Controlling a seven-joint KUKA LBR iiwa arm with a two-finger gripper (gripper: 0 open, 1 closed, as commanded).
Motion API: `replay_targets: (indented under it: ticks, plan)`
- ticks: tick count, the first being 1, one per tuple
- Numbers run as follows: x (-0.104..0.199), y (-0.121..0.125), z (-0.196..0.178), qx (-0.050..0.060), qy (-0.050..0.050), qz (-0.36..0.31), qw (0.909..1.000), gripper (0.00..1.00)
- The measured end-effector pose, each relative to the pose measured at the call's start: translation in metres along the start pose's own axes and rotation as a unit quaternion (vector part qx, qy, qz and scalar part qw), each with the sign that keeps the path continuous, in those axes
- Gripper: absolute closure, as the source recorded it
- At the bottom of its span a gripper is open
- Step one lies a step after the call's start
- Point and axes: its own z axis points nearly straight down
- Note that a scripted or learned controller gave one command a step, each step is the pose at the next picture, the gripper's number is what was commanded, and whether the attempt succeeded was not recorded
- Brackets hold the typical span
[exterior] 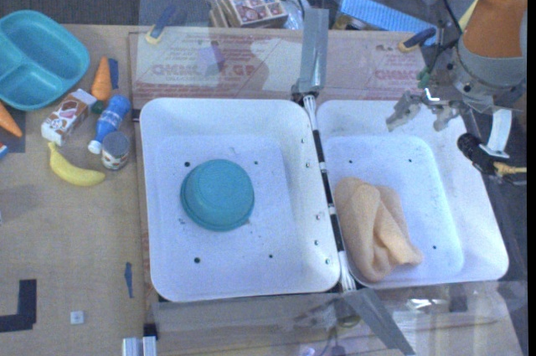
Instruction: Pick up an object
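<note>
A round teal bowl (pixel 218 194) lies upside down in the left bin (pixel 167 128). A folded tan cloth (pixel 378 229) lies in the right bin (pixel 469 237), against its near-left side. My gripper (pixel 421 116) hangs above the far edge of the right bin, up and to the right of the cloth. Its two fingers are spread apart with nothing between them.
Left of the bins on the bench lie a teal divided dish (pixel 38 59), a carrot (pixel 102 79), a small carton (pixel 67 116), a bottle (pixel 110 122), a can (pixel 116 151) and a banana (pixel 72 168). Boxes (pixel 249 1) and clear panels stand behind the bins.
</note>
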Motion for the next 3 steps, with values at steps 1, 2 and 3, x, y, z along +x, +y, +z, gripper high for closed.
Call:
replay_targets:
  ticks: [1,2,3]
  plan:
    - [0.005,-0.086,0.074,0.0,0.0,0.063,0.998,0.0]
    - [0.04,-0.111,0.121,-0.007,-0.002,-0.046,0.9989,0.0]
    - [0.042,-0.11,0.111,-0.009,-0.001,-0.046,0.9989,1.0]
